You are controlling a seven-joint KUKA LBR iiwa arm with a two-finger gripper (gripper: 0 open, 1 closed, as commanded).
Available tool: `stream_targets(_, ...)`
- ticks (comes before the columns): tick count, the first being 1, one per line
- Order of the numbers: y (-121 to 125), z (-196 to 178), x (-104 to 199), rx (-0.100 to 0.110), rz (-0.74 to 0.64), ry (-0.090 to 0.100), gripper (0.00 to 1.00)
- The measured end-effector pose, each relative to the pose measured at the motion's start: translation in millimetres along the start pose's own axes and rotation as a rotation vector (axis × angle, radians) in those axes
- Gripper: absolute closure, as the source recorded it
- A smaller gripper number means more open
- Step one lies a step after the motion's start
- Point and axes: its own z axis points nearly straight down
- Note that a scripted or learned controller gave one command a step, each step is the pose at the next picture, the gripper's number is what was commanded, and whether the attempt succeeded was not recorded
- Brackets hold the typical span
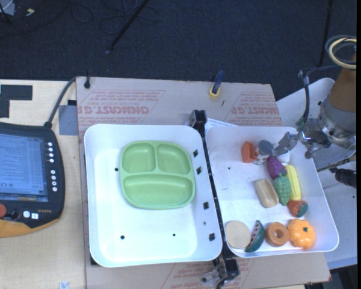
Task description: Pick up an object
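Toy food pieces lie in the right bin (pixel 325 188): an orange block (pixel 248 152), purple grapes (pixel 275 167), corn (pixel 294 181), a tan bread piece (pixel 266 192) and a pumpkin (pixel 301 233) toward 5 o'clock. The jaws (pixel 287 141) hover at the bin's 1 o'clock corner; spread or pressed together, I cannot tell. A green divided plate (pixel 157 174) sits in the left bin (pixel 102 221).

arm (pixel 343 98): orange-brown band up top, grey metal wrist section below, round/cylindrical
cables: yellowish loop (pixel 342 48) above the band; thin dark cable (pixel 305 95) curving down the left side
gripper (pixel 293 138): grey/silver metal w/ dark parts, small brackets, narrow fingers; detail too blurred for screws or markings
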Motion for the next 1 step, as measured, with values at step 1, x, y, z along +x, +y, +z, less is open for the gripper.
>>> stream_targets(1, -8.5, 63.0, -2.7, 0.008, 0.0, 0.003, 0.0)
